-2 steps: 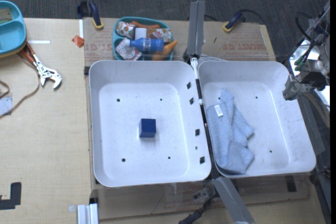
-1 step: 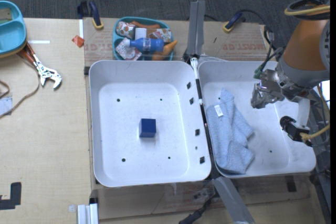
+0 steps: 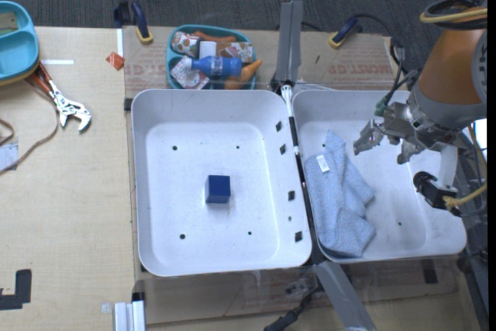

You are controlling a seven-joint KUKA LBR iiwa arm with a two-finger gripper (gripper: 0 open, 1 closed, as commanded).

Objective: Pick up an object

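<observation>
Blue cloth (image 3: 341, 194) seen crumpled in right bin (image 3: 403, 240), long axis near-to-far. Pincer (image 3: 385, 137) poised just right of cloth's far end, prongs spread, nothing held. Blue block (image 3: 218, 188) in left bin (image 3: 155, 244), well apart.

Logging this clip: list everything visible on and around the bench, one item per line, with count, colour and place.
Bins: 2, white, side by side on the bench.
Block: 1, blue, middle of the left bin.
Cloth: 1, light blue, crumpled, left part of the right bin.
Tub of small items: 1, blue, behind the left bin.
Wrench: 1, silver, on the bench at left.
Tray: 1, light blue, far left edge.
Clamps: 2, blue with orange, back edge of the bench.
Arm: 1, grey and orange, right side.
Gripper: 1, over the right bin, holding nothing.
</observation>
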